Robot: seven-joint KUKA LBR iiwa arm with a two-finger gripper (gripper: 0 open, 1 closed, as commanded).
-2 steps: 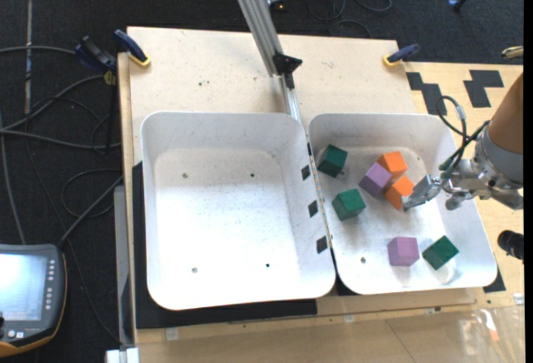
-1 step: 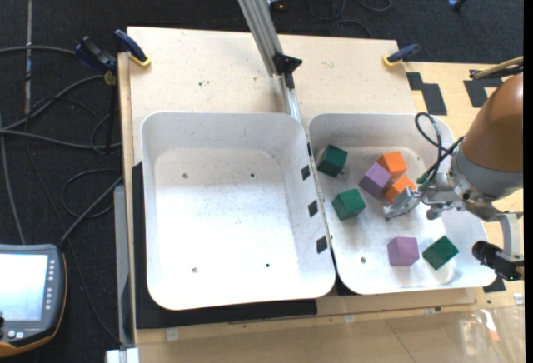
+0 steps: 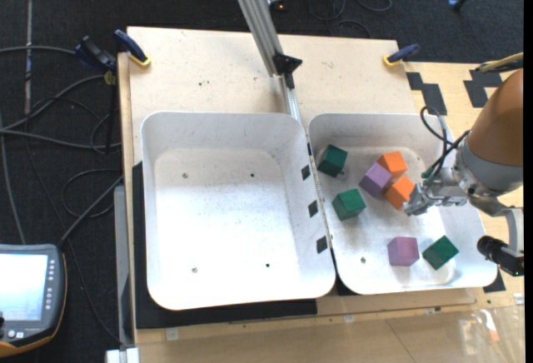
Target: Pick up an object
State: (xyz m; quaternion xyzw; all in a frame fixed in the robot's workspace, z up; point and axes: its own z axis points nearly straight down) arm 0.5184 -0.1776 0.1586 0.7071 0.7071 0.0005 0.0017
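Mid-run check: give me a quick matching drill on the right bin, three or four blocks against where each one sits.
Things:
1. orange block
2. purple block
3. green block
4. green block

Places:
A. nearest the divider, far end of right bin
B. right beside the gripper
C. near front rim, rightmost
D. near front, left of a green one

Pairs: 1-B, 2-D, 3-A, 4-C

Arm [image 3: 500,136] cut off at the right edge; gripper [image 3: 416,203] tips too blurred to read.

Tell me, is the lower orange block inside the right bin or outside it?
Inside: the lower orange block lies within the right bin, beside the gripper.
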